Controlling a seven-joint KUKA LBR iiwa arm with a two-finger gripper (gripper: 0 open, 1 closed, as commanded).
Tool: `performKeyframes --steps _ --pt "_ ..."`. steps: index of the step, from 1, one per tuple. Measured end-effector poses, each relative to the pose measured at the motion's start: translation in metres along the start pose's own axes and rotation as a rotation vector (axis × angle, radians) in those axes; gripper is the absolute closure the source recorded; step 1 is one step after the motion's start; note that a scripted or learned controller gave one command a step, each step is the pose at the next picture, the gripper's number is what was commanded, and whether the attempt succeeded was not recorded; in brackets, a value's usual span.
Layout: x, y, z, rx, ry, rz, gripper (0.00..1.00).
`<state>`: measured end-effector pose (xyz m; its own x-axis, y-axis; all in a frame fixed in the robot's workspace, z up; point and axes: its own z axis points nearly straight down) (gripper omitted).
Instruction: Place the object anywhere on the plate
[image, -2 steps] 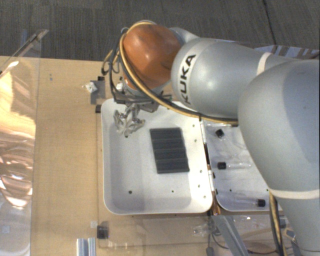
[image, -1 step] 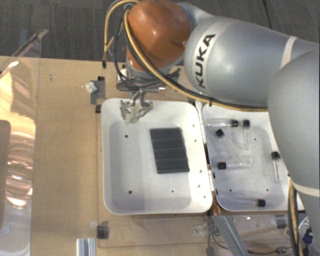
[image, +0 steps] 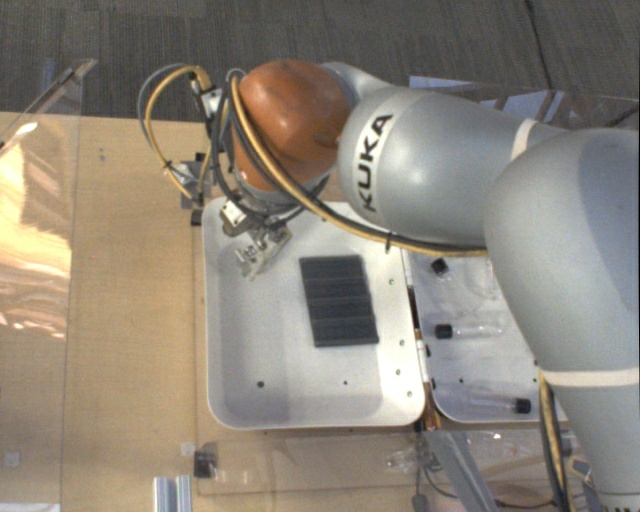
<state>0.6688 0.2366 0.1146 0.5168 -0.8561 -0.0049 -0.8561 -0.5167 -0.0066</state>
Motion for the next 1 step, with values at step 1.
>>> performKeyframes --steps 1 --pt "-0.0581 0.0926 0.0211 0.006 0.004 -0.308 1.0"
